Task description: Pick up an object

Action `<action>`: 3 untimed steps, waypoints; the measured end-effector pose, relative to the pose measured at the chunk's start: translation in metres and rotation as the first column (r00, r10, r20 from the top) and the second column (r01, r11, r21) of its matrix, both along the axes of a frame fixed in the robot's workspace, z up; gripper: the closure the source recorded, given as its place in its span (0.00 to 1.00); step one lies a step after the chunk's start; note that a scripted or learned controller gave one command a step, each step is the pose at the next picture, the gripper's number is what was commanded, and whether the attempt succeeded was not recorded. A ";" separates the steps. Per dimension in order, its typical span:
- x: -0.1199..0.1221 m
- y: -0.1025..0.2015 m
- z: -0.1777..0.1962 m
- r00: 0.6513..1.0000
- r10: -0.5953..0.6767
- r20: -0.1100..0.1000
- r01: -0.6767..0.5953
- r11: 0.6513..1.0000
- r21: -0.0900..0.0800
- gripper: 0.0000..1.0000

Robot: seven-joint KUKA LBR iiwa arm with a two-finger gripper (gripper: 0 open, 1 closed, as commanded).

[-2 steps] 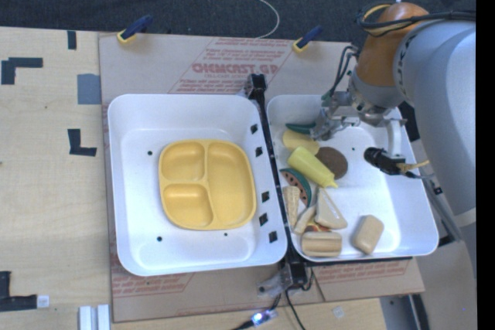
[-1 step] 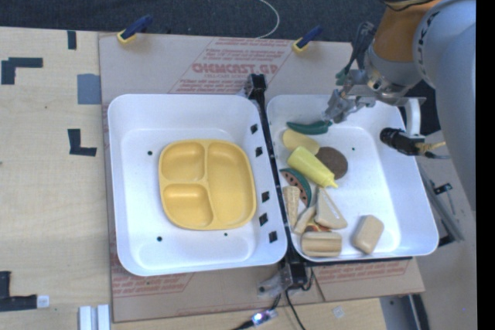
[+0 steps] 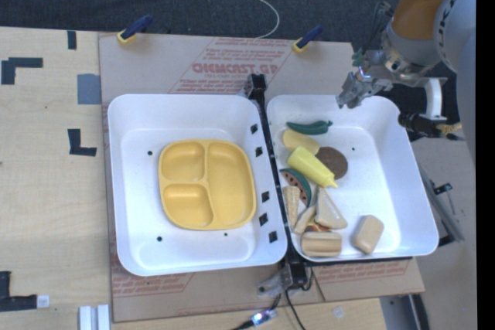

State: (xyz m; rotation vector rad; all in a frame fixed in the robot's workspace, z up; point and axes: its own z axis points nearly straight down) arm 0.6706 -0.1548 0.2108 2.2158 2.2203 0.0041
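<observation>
- My gripper hangs over the back edge of the right bin, with nothing in it.
- The left bin holds a yellow plate with three parts.
- In the right bin, toy food sits along the left side: a green pepper, a yellow corn, a brown cookie.
- Two bread rolls lie near the front.

Grey arm with orange band, black cables, small metal wrist.

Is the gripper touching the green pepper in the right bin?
Apart. The camera view shows the gripper near the bin's far rim, with bare white floor between it and the green pepper.
</observation>
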 end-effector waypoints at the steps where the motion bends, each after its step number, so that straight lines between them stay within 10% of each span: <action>1: 0.001 0.001 0.015 1.000 0.000 -0.004 0.000 1.000 0.002 1.00; 3: -0.038 0.101 0.002 1.000 0.003 -0.010 -0.003 1.000 0.003 1.00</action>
